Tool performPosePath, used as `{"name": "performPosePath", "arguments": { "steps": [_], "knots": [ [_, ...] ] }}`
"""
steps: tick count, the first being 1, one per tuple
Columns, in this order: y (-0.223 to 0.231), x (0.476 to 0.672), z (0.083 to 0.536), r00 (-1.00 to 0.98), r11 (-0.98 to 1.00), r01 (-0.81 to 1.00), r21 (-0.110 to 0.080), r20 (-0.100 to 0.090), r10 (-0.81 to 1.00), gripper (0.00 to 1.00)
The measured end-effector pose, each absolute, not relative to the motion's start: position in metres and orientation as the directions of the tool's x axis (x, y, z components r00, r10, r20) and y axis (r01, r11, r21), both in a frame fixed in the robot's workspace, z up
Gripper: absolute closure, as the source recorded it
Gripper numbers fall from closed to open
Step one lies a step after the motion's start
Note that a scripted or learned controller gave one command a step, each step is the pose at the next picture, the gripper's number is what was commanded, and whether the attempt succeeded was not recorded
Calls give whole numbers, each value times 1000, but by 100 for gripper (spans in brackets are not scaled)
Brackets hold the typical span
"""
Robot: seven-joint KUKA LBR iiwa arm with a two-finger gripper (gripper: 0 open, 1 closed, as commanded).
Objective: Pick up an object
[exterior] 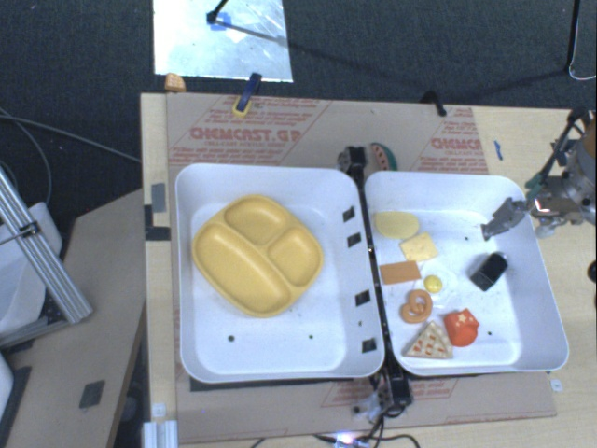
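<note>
Gripper (501,218) at right bin's (536,343) two o'clock edge, finger state cannot be told, black block (488,271) just beside at its six o'clock, yellow tray (257,254) in left bin (201,343)

Right bin (522,348) upper middle open; food cluster (420,278) crowds left side, black block (488,271) mid-right
</note>
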State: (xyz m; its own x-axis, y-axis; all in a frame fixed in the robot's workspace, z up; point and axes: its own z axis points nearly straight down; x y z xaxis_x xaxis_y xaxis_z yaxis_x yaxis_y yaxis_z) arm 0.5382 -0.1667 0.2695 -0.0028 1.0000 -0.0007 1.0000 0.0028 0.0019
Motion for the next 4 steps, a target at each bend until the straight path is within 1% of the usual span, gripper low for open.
{"name": "performPosePath", "arguments": {
  "steps": [1,2,3,4],
  "knots": [
    [-161,507,90,0,0,1000,-15,5,1000,0],
    [-114,488,191,-8,8,1000,8,1,1000,0],
    [-134,488,274,-3,3,1000,12,-4,1000,0],
    [-114,485,127,-2,2,1000,-9,3,1000,0]
  ]
}}
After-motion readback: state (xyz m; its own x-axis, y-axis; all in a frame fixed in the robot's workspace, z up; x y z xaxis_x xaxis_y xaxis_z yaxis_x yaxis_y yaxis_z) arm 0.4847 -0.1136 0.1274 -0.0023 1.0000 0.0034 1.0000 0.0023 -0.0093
